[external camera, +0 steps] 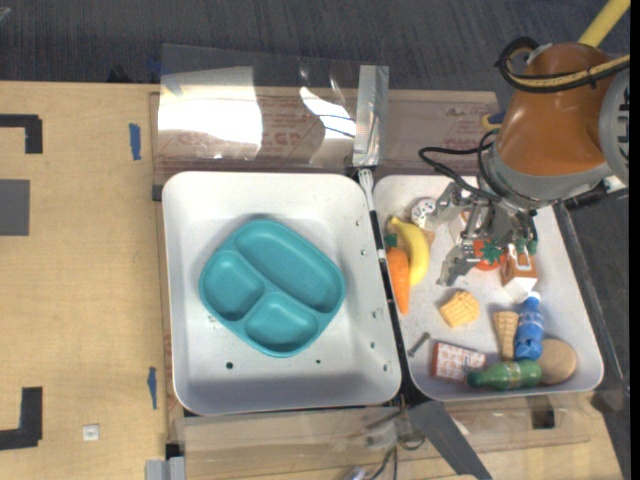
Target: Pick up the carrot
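One arm reaches down into right bin [580, 298], claw [478, 248] spread open, near carrot [400, 276].

One fixed camera here, high above the bench, looking down at a slant and taking in both white bins whole, at middling range. The arm [560, 108] enters from the right; the left bin [190, 203] lies well away from the gripper [478, 243], past the divider.

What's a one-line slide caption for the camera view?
Gripper hovers in the right bin, apart from the carrot lying beside a banana at the bin's left edge.
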`<state>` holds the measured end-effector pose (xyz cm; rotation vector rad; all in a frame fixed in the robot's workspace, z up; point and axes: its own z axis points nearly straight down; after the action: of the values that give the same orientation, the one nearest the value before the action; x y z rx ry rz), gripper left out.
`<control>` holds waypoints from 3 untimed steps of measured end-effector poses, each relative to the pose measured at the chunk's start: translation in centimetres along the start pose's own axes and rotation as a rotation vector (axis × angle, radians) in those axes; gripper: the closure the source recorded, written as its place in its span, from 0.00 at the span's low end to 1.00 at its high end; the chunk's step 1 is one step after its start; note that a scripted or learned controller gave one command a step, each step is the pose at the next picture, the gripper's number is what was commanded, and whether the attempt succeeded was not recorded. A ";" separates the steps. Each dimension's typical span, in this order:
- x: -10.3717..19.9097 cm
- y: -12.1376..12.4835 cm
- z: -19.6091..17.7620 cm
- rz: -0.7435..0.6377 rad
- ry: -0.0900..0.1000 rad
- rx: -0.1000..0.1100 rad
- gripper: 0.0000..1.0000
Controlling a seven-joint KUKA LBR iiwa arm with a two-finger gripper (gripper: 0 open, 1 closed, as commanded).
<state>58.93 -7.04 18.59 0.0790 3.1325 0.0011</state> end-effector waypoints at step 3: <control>10.7 -4.4 7.3 -0.345 0.006 -0.001 1.00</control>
<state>48.04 -10.86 11.20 -0.4609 3.1058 0.0005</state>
